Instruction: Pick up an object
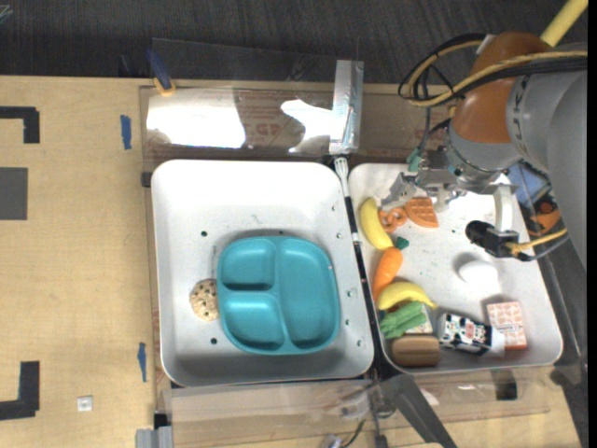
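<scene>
My gripper [417, 187] hangs low over the far left part of the right bin [546, 329], reaching in from the right. Directly beneath and in front of it lies a flat orange waffle-like piece [417, 215], partly hidden by the gripper. A yellow banana [373, 224] lies just left of that piece, against the bin's left wall. An orange carrot [388, 267] and a second banana [404, 294] lie nearer the front. I cannot make out anything held.
At the right bin's front lie a green item [403, 320], a brown block [415, 350], a black-and-white pack [464, 333] and a pink box [506, 325]. The left bin [187, 194] holds a teal divided plate [277, 292] and a cookie [203, 299].
</scene>
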Action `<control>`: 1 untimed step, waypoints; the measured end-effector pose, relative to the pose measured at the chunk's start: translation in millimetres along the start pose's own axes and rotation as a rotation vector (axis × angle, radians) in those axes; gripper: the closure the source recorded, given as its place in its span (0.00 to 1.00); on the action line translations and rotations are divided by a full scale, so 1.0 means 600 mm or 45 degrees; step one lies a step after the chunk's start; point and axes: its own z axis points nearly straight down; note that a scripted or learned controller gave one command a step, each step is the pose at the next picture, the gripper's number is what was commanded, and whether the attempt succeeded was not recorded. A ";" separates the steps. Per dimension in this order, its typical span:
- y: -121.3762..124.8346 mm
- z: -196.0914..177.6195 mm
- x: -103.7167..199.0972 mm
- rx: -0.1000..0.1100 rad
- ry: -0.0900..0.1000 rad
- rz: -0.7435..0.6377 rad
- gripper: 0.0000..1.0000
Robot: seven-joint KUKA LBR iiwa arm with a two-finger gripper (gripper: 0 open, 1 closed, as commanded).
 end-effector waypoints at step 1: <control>0.014 0.065 -0.024 -0.013 -0.008 -0.163 0.00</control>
